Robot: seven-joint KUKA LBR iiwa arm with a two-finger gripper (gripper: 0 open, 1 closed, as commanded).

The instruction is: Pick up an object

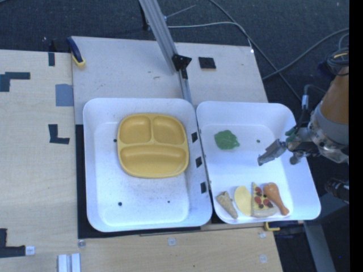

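Right bin (266,113): green piece (227,140) at centre-left, four toy foods (253,199) along the near edge, gripper (281,153) above the right side, fingers spread and grasping nothing; left bin (102,152): yellow divided plate (152,145).

Feed looks evenly lit from overhead, bright, no hard shadows on my end. The white bins (142,222) left of the end effector (281,152) nearly blow out, rims lose detail. Soft dark shadow just under the end effector on the right bin floor. Yellow tray (153,146), well left of it, shows mild sheen, no glare spots. Whole frame slightly soft, low-res; end effector fingers look smeared. Dark floor (238,4) beyond the surface (34,152) is dim, grainy. Light blue cast overall.
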